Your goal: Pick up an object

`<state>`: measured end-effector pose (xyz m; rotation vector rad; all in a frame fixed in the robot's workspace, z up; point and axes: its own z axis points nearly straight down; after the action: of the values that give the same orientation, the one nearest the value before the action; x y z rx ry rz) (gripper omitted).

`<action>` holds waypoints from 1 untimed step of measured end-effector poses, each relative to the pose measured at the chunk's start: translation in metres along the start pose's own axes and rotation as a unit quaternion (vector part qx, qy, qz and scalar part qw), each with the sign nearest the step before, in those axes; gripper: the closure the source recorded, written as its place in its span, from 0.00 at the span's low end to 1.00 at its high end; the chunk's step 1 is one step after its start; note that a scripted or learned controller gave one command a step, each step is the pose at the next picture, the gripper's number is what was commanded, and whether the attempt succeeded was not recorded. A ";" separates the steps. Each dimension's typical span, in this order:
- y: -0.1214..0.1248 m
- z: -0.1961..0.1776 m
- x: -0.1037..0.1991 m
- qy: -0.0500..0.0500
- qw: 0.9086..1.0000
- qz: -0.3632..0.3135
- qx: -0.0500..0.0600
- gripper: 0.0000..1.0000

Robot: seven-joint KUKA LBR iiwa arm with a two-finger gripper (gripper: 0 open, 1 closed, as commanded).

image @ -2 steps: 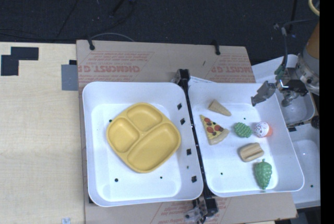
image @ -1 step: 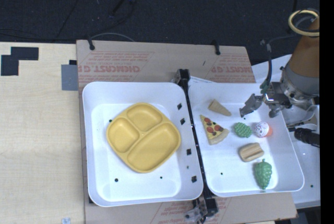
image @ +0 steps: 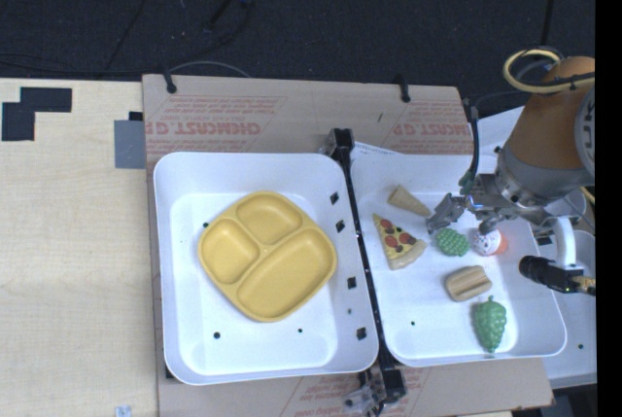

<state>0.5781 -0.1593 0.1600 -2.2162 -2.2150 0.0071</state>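
Left bin [image: 185,211] holds a sectioned plate [image: 267,255]. Right bin [image: 418,347] holds a pizza slice [image: 398,241] at left, a wedge [image: 408,202] beyond it, a roll [image: 467,283] centrally, and grapes [image: 490,323] nearest.

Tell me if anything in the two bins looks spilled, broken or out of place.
Nothing stands out. The yellow divided plate lies flat in the left bin. In the right bin, the pizza slice, bread roll and green grapes lie apart and whole, with the gripper above them.
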 end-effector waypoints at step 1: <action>0.000 0.062 0.000 0.000 1.000 0.001 -0.003 0.00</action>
<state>0.5773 -0.1591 0.0978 -2.2222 -2.2167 0.0001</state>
